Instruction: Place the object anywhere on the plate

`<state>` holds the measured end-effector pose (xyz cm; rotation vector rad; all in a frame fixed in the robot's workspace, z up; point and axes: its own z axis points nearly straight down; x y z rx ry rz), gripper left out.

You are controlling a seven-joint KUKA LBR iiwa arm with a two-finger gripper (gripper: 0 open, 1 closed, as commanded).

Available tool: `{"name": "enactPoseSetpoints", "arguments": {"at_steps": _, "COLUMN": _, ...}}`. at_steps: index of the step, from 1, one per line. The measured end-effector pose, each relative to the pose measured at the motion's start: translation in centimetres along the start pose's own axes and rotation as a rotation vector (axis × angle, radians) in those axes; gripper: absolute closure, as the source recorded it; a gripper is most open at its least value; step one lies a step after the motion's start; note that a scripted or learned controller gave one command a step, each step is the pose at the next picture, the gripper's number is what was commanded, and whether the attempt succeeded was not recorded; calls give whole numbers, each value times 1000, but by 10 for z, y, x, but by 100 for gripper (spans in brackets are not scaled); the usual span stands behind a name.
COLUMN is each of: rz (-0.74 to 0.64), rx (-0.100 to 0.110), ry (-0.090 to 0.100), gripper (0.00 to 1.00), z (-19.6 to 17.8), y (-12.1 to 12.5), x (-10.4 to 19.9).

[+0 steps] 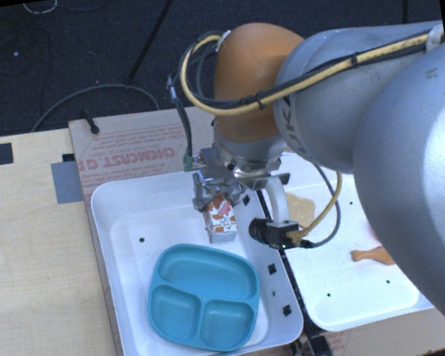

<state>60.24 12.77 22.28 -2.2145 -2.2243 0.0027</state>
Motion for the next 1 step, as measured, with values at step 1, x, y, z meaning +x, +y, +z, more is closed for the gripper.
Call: {"name": "enactPoseSetpoints", "arguments": {"at_steps": 1, "rz": 2, "rx": 1, "ry": -1, "gripper": 0, "z": 0, "y": 0, "x": -2}}
